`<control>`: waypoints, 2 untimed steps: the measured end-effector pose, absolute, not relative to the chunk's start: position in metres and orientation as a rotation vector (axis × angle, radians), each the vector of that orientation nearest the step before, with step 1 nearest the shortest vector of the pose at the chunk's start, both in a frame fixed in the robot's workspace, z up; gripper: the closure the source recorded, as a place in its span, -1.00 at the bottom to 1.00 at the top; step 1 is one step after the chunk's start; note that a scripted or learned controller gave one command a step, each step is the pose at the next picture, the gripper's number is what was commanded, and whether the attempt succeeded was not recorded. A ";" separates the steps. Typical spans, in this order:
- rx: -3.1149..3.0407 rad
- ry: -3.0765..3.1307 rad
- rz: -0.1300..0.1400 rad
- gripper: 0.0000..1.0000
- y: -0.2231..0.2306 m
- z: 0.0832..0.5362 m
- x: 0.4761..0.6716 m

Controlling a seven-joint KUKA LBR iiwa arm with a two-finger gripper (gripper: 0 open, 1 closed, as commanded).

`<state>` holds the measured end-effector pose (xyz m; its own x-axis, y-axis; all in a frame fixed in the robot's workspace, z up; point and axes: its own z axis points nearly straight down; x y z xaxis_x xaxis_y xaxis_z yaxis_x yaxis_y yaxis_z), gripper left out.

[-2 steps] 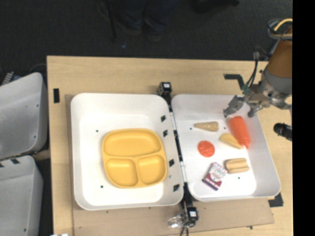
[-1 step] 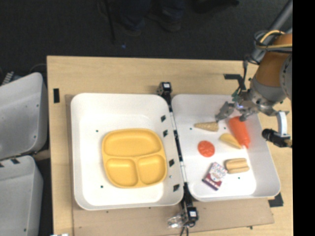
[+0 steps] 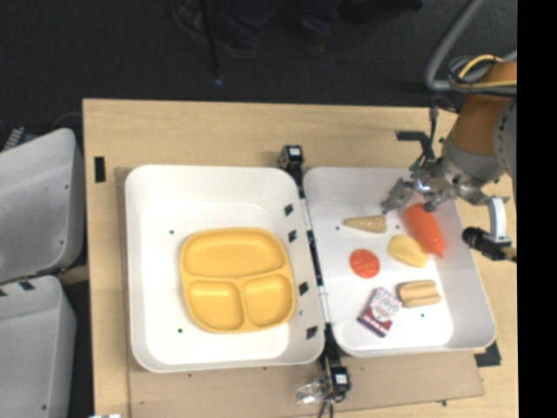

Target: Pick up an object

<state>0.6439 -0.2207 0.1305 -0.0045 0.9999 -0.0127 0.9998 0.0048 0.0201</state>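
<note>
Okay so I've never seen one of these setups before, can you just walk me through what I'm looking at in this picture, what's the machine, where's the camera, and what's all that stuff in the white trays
One camera, fixed above a wooden bench, looks down at a slant. On the bench are two shallow white bins side by side. The machine is a robot arm, grey with an orange band, reaching in from the picture's right. Its gripper, a two-finger claw, hangs over the far part of the right bin, close to a toy carrot.

The left bin holds a yellow plate with three compartments. The right bin holds toy food: the carrot, a tan cone-shaped piece, a red tomato-like round, a yellow wedge, a hot dog in a bun and a small printed packet.

I can see nothing held between the fingers.
</note>
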 end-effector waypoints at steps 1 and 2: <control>2.196 2.213 0.009 1.00 -0.221 0.140 0.644; 2.212 2.221 0.005 1.00 -0.224 0.202 0.652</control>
<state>0.6524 -0.2243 0.2017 -0.0039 1.0000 -0.0024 1.0000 0.0039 0.0071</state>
